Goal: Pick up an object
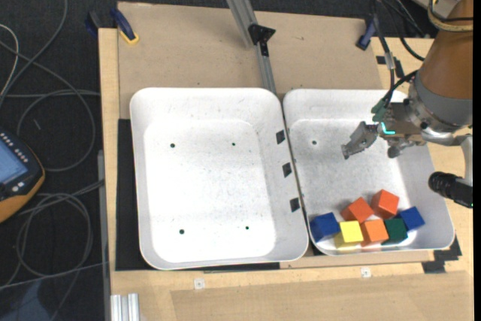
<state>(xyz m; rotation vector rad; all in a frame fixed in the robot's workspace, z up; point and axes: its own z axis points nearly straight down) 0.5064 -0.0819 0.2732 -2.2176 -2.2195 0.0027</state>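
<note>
Several small blocks huddle in the near corner of the right bin [316, 113]: a blue one [324, 225], a yellow one [350, 232], two orange ones [358, 209] [374, 229], a red-orange one [387, 202], a green one [395, 228] and another blue one [411, 218]. My gripper [376, 144] hangs over the middle of that bin, well behind the blocks and apart from them. It is open, its two fingers [359, 140] spread with nothing between them.
The left bin [203, 177] lies beside the right one, with black clips along the shared rim. A slanted metal pole [240, 4] rises behind the bins. Cables and a handheld pendant [15, 169] lie off the bench at left.
</note>
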